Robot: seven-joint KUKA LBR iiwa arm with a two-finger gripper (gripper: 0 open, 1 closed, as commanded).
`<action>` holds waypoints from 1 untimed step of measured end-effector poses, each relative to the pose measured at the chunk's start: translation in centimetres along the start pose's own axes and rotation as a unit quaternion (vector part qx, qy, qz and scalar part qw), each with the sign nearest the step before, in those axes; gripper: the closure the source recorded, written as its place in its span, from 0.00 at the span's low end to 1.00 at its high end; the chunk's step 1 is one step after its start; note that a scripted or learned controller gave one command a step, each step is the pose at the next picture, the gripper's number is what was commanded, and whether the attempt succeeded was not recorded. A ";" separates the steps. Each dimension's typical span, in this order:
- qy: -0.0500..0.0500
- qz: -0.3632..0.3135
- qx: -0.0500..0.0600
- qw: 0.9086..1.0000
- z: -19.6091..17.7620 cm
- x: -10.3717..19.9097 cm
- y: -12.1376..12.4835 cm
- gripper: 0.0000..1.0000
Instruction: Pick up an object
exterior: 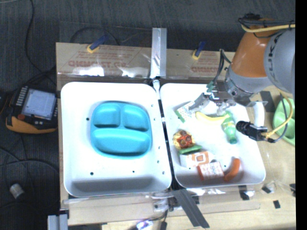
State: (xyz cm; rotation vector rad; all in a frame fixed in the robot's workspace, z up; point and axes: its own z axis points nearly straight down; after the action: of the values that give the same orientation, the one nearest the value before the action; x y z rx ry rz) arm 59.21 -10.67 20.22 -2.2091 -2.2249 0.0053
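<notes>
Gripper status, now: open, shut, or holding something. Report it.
Gripper: cannot be told. It hangs low over the right bin, just above the banana.

Dark grey carpet (96, 8) surrounds a wooden bench (283, 176), cables (19, 4) trailing across the floor. A handheld pendant (31, 109) lies off the bench's left edge. Clamps (96, 44) pin plastic sheeting (110, 61) along the far edge.

red mirrored lettering on the brown cardboard sheet (115, 61) behind the bins is too blurred to read.
</notes>
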 end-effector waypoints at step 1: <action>-0.002 -0.054 -0.001 0.999 -1.4 -8.2 -0.4 0.00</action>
State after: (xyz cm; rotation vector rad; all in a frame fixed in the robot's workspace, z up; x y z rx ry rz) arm 58.91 -18.85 21.64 -2.0879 -2.3437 0.0075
